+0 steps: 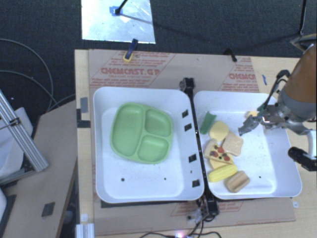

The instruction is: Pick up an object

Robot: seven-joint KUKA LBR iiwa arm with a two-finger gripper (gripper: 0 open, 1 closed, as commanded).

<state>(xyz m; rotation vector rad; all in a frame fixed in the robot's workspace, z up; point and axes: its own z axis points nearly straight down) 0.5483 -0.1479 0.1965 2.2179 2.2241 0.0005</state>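
My gripper [247, 123] hangs over the right bin [277, 155], in its upper middle, and reaches in from the right. Its fingers stand apart with nothing between them. Left of and below it lies a cluster of toy food. A green piece [207, 121] is nearest the divider. A yellow round piece [219, 130] and a slice of toast [233, 145] lie closest to the fingertips, a short gap away. Further down are a pizza slice [217, 154], a corn cob [222, 173] and a bread roll [237, 181].
The left bin [104, 182] holds a green divided plate [141, 133]. A black hinge strip [195, 138] runs between the bins. The arm's grey wrist and orange band [302, 88] stand over the right bin's right edge. Bare bin floor [270, 167] lies right of the food.
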